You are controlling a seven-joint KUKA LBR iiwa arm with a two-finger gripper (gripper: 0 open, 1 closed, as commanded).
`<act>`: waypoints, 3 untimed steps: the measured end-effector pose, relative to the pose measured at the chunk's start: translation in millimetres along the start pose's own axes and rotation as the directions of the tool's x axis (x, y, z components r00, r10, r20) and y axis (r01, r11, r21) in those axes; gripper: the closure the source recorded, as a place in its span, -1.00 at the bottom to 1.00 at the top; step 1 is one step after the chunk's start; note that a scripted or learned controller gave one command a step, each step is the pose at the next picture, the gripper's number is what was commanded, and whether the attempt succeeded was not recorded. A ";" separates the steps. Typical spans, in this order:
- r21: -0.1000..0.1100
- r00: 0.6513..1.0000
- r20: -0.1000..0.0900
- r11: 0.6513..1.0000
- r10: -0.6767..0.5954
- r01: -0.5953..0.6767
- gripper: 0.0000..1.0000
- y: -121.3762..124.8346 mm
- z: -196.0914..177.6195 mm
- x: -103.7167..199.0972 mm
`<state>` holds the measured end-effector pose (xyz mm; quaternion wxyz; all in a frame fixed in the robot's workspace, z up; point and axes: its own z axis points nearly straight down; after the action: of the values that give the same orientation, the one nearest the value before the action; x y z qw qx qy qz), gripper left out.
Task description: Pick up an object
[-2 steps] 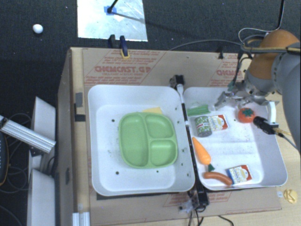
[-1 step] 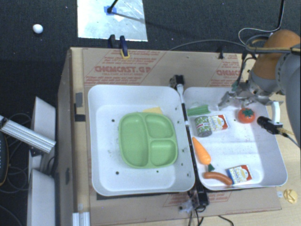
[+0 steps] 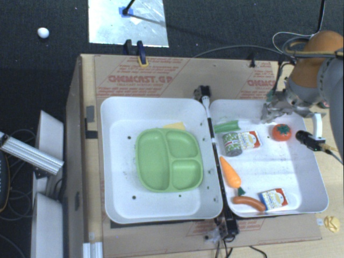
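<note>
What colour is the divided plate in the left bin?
Light green; the divided plate shows plainly in the camera view.

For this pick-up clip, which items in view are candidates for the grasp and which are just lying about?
Candidates, right bin:
- round orange-red tomato toy
- green-labelled can
- orange carrot toy
- reddish sausage toy
- small green cylinder

Lying about:
- green three-compartment plate, left bin
- white ball on the dark floor

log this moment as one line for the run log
arm: over right bin's far right | gripper: above bin floor, nothing seen held | nearest: tomato | green tray: left bin
</note>
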<state>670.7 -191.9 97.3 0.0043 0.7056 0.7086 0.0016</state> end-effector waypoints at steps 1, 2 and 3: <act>0.001 1.000 0.000 1.000 0.000 0.000 -1.00 -0.1 0.2 0.0; 0.005 1.000 -0.003 1.000 0.002 -0.002 -1.00 -1.3 11.4 -11.0; 0.000 1.000 -0.001 1.000 0.000 0.000 1.00 0.1 -0.2 -11.2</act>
<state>670.9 -203.1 97.5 0.0038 0.7056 0.7086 0.0019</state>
